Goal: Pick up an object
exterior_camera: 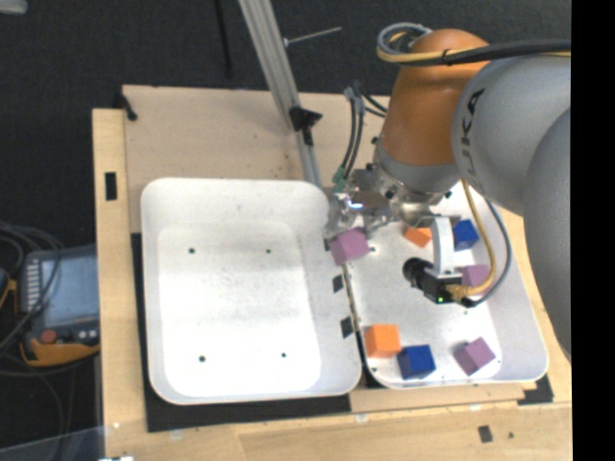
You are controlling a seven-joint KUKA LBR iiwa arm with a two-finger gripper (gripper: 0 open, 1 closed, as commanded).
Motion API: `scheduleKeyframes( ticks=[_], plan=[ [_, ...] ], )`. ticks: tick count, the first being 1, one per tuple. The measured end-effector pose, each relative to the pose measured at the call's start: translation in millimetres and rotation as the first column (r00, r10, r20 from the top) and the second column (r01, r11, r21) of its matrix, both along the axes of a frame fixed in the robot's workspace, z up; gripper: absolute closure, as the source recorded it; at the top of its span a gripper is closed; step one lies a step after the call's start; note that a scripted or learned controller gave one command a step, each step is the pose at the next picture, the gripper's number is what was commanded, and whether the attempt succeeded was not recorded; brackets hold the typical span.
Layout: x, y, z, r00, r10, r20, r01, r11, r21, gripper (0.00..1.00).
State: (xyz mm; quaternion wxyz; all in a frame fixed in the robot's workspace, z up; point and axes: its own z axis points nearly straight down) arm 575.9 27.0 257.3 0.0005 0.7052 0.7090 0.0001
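Purple cube (350, 245) sits pinched between the fingers of the gripper (348, 230), clear above the right bin (524, 349), probably lifted so it misses the orange cube (383, 339) and blue cube (416, 360) below.

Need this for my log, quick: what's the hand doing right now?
Hand: shut on the purple block, lifted near the right bin's left edge.
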Motion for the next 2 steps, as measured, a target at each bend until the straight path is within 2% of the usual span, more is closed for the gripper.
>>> scheduleKeyframes(
  ticks=[1, 2],
  plan=[
    [7.8, 58.7, -9.0, 1.0, 0.002, 0.0, -0.002, 1.0, 0.001, 1.0],
    [7.8, 55.3, -8.2, 1.0, -0.001, 0.0, 0.001, 1.0, -0.001, 0.0]
  ],
)
